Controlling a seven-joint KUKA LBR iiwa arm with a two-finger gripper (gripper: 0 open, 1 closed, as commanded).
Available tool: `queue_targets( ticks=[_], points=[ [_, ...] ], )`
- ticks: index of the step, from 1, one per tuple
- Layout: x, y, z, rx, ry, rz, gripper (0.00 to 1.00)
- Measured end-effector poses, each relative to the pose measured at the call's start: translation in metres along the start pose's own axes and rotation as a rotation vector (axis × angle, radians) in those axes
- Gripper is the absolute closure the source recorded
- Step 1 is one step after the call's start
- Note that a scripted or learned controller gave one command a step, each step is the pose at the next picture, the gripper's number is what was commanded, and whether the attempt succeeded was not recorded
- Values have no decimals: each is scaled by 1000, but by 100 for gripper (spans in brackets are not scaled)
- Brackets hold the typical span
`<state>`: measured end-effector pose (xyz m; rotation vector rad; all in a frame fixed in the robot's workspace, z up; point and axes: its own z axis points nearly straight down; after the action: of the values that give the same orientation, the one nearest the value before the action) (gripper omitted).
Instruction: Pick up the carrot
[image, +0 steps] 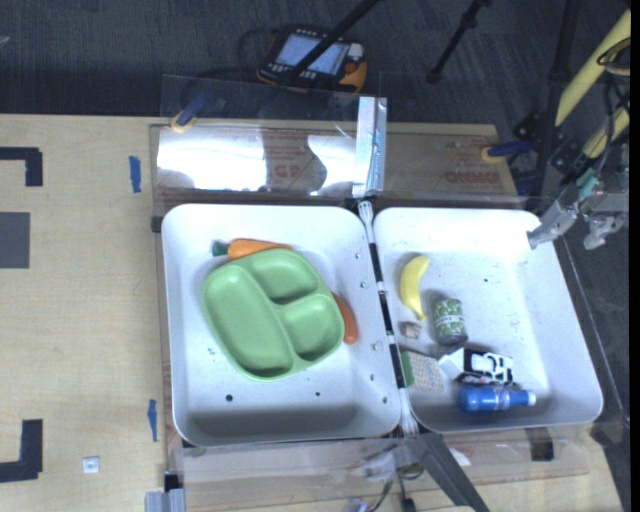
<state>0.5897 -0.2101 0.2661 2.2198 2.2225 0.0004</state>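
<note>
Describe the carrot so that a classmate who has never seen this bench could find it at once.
Start at the left white bin, which holds a green divided plate. The carrot peeks out along the plate's far edge, orange with a green tip at its left end. A second orange piece lies at the plate's right edge, without green.

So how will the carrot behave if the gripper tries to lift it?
The carrot looks stiff and smooth, probably plastic, so it may slip. It lies partly under the green plate, so lifting it will likely drag or tip the plate. Its round, tapered shape suggests it could roll once freed. The gripper sits over the right bin's far corner.
</note>
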Motion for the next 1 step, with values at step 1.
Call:
queue_targets(
  ticks=[1],
  points=[
    [0,1,-11,-3,-2,-2,100]
  ],
)
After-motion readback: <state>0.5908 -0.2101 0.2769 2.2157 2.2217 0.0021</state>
